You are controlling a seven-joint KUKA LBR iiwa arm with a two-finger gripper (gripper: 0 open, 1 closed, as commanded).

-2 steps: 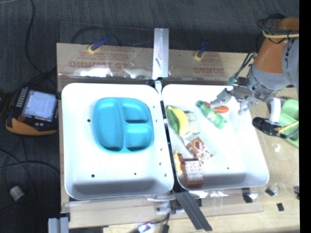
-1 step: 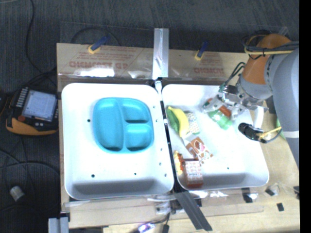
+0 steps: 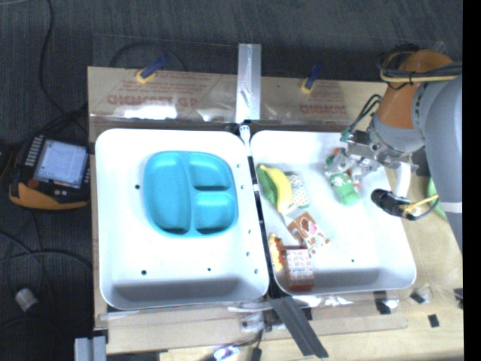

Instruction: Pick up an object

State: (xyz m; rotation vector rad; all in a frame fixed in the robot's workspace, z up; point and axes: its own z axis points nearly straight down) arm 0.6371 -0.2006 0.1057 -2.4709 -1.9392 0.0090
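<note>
The arm (image 3: 432, 119) is reaching in over the right bin (image 3: 376, 277), and the jaws (image 3: 347, 168) are hanging low at that bin's upper right region. Whether the jaws are spread or pressed together cannot be told from this view, since the wrist hardware is covering them. A green object (image 3: 348, 192) is lying directly beneath and just in front of the jaws, touching or nearly touching them; it is the likeliest target, though no grasp is showing. To the left of the jaws, a banana (image 3: 276, 186) is resting against the wall between the bins, with a pale patterned item (image 3: 298, 194) just beside it. Below and left of the jaws, a brown printed packet (image 3: 308, 230) and a red-and-white packet (image 3: 297, 265) are lying flat on the bin floor, well apart from the jaws. Far to the left of the jaws, a blue divided tray (image 3: 192, 192) is occupying the left bin (image 3: 120, 262). Both bins are sitting on the desk (image 3: 436, 269), keeping loose items contained within reach.
</note>
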